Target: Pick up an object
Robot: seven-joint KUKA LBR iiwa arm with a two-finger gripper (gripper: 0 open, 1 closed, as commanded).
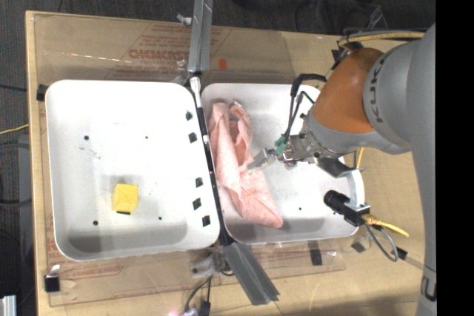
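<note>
From the camera above the bench, I see my gripper (259, 158) down in the right bin (326, 222). Its tips sit right at the edge of the pink cloth (238, 166). The tips look thin and close together, and they seem to touch the cloth near its middle. I cannot tell if they are spread or pressed shut, so I will not say the cloth is held.

The pink cloth lies along the left side of the right bin, next to the wall between the two bins. It is long and bunched up, with folds and bumps all over it.

I think the cloth is soft and light. It will bend and sag when I lift it, and it will not break. It should not be slippery, but a thin pinch could slide off a flat part. I think the best place to take hold is a raised fold near the middle, so the fingers close on a thick bit.

In the left bin (67, 159) there is a small yellow block (124, 198), well apart from my gripper. It looks stiff and boxy. I would need to reach across the wall to get it.
</note>
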